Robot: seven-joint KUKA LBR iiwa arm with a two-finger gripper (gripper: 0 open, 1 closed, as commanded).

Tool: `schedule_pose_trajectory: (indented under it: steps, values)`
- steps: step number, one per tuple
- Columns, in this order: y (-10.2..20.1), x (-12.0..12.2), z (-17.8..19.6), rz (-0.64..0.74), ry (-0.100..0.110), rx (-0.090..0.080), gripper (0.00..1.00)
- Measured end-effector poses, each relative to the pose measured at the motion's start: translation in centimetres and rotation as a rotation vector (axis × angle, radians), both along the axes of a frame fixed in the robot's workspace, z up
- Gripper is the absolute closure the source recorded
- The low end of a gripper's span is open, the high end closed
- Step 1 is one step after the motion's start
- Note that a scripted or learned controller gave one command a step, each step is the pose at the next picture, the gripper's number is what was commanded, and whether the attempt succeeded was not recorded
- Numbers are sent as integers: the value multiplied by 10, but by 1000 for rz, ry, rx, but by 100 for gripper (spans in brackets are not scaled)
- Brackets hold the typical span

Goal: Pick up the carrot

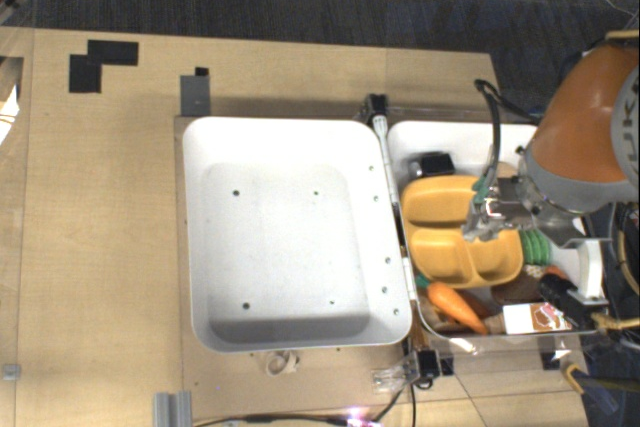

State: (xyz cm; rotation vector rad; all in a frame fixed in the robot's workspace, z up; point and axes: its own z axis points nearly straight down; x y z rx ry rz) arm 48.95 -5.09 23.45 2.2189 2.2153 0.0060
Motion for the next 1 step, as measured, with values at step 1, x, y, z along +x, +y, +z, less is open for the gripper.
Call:
schedule_pose_trajectory:
  steps: [1]
  values:
    - [21, 0, 7, -523, 1, 4, 100]
